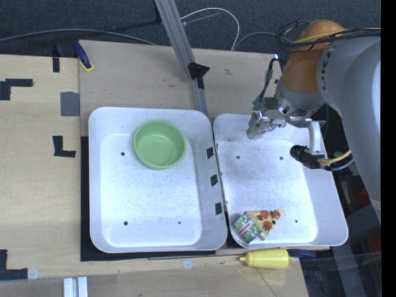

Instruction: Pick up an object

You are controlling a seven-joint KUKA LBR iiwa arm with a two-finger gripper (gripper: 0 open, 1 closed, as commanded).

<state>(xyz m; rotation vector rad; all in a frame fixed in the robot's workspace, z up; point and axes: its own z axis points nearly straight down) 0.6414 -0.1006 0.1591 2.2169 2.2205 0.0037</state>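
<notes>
A green bowl (160, 143) sits upright in the left bin (105, 228), toward its far side. In the right bin (309, 190), at the near left corner, lies a small colourful packet (255, 222) with green, red and yellow print. My gripper (258, 127) hangs over the far left corner of the right bin, well away from both objects. Nothing shows between its fingers.
A yellow bottle (268, 259) lies on the bench just in front of the right bin. A grey pole (176, 33) slants in from the top to the gap between the bins. Cables loop behind the arm. Black tape marks lie on the left bench.
</notes>
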